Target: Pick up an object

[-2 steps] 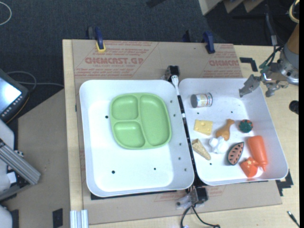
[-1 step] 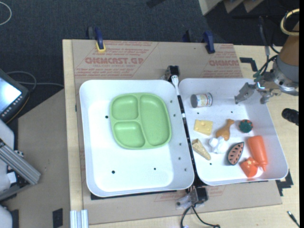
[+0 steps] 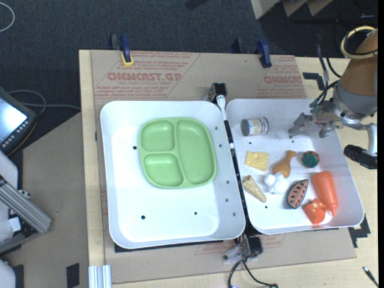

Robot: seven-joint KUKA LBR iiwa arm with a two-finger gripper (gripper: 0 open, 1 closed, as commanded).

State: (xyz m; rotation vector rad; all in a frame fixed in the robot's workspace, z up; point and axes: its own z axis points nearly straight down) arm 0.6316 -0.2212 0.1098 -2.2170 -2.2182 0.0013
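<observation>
Fingers (image 3: pixel 298 126) spread apart, holding nothing.

arm (image 3: pixel 360 71) cut off by the right frame edge, upper links out of shot. gripper (image 3: pixel 313 126) fingertips too small and blurry to read, gap unclear. just below-left of the jaws, the can (image 3: pixel 255 126) label is unreadable. further below, white lump (image 3: pixel 274 182) partly tucked under the drumstick (image 3: pixel 284 163), shape unclear. dark slice (image 3: pixel 297 193) blurred, can't id. left-edge monitor (image 3: pixel 12 125) cropped.
</observation>
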